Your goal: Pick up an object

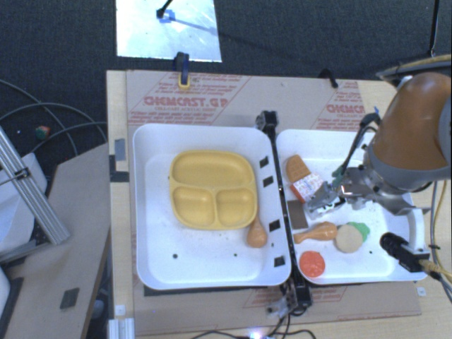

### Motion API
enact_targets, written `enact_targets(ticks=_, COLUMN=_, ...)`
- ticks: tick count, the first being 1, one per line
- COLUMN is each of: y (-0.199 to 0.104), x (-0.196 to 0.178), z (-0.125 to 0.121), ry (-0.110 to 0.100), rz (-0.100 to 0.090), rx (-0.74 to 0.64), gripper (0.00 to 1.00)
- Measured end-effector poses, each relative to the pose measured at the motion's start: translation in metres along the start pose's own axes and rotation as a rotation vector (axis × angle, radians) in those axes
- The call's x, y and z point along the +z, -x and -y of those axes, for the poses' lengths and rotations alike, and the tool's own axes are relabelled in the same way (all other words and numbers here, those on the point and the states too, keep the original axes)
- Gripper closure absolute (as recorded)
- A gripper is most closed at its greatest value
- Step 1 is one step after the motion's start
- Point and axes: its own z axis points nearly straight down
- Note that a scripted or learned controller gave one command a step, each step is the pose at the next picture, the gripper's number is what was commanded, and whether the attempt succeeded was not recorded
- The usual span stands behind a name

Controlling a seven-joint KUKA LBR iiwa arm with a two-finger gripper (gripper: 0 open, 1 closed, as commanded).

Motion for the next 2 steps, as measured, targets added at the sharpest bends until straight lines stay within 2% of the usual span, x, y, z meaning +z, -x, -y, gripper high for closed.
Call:
enact_targets(ticks=1, y=0.032, x=0.149, z=0.008, ry=0.003, rz=0.0, rx=0.01, gripper=0.0)
enact_targets(ticks=2, y=0.031, x=0.133, z=0.007, ry=0.009, rz=0.002, rx=0.006, gripper=1.0)
